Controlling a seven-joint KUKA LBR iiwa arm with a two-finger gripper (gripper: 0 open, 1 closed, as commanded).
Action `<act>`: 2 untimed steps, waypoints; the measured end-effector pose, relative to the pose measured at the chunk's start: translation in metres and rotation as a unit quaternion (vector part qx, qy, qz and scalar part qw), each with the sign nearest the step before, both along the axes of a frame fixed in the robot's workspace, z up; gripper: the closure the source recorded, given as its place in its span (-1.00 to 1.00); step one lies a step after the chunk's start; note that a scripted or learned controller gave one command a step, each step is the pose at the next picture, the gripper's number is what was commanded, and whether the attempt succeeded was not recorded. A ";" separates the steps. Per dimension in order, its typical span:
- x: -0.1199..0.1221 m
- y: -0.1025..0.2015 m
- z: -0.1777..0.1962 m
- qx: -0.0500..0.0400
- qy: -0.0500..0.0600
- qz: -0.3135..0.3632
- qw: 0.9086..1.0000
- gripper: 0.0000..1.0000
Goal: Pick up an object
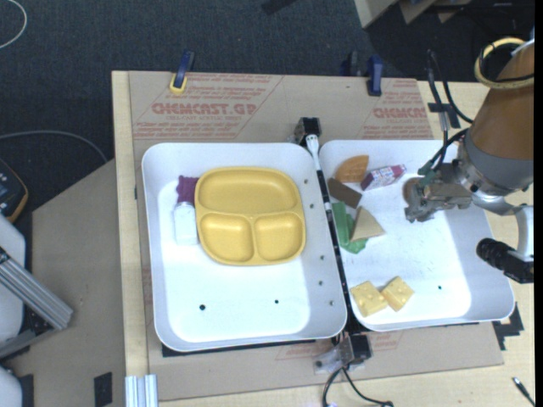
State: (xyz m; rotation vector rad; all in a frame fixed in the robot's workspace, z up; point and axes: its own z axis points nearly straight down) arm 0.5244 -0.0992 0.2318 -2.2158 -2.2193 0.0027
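My gripper point(417, 208) hangs over the right bin point(441, 303), near its upper middle, with nothing seen between its fingers. Left of it lies a cluster of small objects: an orange-brown piece point(352, 168), a pink and white wrapped item point(383, 175), a dark brown block point(344, 193), a tan wedge point(367, 224) and a green piece point(343, 227). Two yellow cheese-like blocks point(382, 296) rest near the bin's front. The left bin point(237, 308) holds a yellow divided plate point(250, 214), with a purple item point(187, 187) and a white bottle point(184, 223) at its left side.
The bins sit on a cardboard-covered bench point(254, 104) with blue and yellow clamps at its far edge. A black divider strip point(327, 227) runs between the bins. The arm's grey body and orange band point(509, 125) fill the right side.
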 end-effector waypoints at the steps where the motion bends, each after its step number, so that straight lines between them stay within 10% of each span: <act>1: -0.007 0.026 0.002 0.000 -0.001 0.001 1.000 1.00; 2: -0.015 0.018 -0.004 -0.001 -0.001 -0.001 1.000 1.00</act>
